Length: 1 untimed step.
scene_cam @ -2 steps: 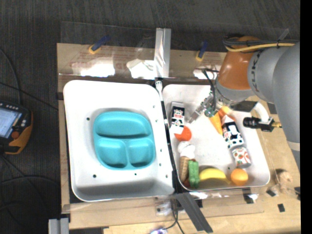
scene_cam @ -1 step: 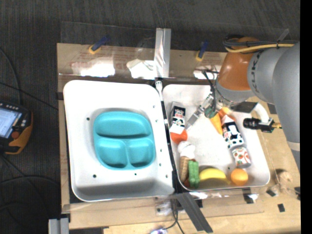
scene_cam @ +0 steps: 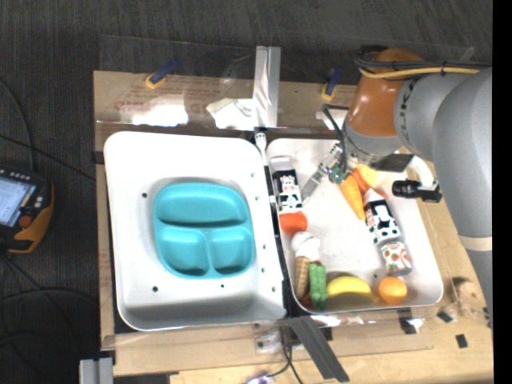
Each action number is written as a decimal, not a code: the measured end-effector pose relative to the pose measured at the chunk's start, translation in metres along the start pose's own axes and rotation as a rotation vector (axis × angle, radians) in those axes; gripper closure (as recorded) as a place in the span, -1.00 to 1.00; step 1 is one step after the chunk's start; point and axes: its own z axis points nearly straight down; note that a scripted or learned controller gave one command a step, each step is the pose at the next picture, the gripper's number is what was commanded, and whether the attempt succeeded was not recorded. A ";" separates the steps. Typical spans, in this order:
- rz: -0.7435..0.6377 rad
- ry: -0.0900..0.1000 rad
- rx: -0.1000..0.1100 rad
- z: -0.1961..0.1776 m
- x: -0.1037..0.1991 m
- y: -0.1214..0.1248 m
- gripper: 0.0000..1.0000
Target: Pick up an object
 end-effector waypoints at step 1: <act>0.124 0.003 -0.004 -0.001 0.048 -0.077 -1.00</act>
